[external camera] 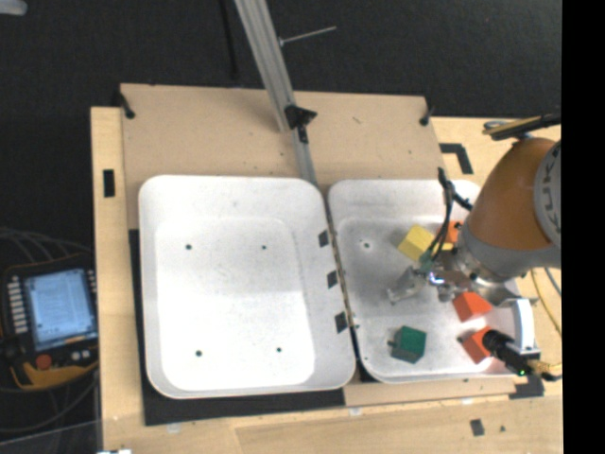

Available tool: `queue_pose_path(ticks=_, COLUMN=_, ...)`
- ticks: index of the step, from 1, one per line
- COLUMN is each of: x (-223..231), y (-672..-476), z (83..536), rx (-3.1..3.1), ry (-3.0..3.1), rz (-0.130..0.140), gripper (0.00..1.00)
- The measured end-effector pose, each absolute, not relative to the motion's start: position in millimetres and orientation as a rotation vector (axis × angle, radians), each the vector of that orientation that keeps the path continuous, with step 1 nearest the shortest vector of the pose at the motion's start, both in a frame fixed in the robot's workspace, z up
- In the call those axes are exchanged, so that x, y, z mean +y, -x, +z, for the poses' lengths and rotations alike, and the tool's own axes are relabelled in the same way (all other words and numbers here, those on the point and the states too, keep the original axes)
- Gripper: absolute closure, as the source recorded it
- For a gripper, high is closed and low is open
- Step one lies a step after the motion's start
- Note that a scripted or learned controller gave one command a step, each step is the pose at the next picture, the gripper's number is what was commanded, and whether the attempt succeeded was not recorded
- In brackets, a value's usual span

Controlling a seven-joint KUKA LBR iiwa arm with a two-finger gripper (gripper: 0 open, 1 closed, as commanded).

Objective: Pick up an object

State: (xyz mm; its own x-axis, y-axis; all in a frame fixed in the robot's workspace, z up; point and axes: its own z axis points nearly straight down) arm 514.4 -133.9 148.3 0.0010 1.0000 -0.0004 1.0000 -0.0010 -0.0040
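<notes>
Over the right bin (378, 206) the tool (413, 287) is hanging low, between the yellow block (414, 242) and the green block (408, 343); whether it is wide or narrow I cannot tell, and nothing is showing in its grip; orange blocks (470, 305) are lying beside the arm (510, 206). Judging by this, it should be centring squarely over one block, keeping off the bin wall, before closing.

1. Right bin (378, 206): holds a yellow block (413, 242), a green block (408, 343) and two orange blocks (470, 305).
2. Arm (510, 206): reaches in over the right bin; gripper (416, 282) low between yellow and green blocks.
3. Left bin (227, 282): beside it on the surface (208, 130).
</notes>
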Motion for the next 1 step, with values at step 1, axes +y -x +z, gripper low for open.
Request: queue_pose_path(ticks=1, x=-135.4, y=-515.1, z=98.1, rx=-2.223, ry=2.225, rz=0.0, gripper=0.0)
